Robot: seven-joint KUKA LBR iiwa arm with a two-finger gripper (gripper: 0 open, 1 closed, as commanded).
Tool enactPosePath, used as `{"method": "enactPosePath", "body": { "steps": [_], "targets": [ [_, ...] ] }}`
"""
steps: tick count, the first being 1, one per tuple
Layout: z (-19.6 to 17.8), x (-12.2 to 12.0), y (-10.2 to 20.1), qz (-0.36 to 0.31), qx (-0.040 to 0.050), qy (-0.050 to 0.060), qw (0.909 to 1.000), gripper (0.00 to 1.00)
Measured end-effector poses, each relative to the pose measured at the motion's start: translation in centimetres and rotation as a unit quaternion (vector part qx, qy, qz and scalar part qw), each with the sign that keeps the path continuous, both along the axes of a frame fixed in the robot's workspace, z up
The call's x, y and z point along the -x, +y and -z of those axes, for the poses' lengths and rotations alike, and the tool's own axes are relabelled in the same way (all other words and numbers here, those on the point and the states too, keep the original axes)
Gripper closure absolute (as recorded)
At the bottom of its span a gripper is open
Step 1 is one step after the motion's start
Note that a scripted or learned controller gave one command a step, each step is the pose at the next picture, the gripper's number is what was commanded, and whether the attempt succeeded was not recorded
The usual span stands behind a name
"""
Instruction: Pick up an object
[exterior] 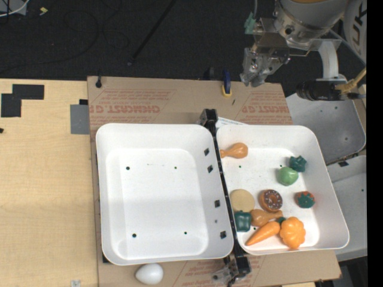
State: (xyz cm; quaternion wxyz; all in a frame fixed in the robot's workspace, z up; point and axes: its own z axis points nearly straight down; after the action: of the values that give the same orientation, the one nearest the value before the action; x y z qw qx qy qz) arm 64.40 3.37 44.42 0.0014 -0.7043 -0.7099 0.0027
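While fingers (pixel 258 76) hover, grip unclear, cardboard (pixel 149 103) shows mirrored "CHEMCAST" lettering.

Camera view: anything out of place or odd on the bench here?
One thing: a white egg lies outside both bins, on the cardboard just below the left bin. The other toys sit inside the right bin, bunched toward its near side. The gripper is above the bins' far edge.
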Motion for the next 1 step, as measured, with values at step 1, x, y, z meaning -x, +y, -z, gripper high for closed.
{"method": "enactPosePath", "body": {
  "steps": [1],
  "targets": [
    [-9.95,0.01,-1.05,0.002,-0.0007,-0.006,1.0,1.0]
  ]
}}
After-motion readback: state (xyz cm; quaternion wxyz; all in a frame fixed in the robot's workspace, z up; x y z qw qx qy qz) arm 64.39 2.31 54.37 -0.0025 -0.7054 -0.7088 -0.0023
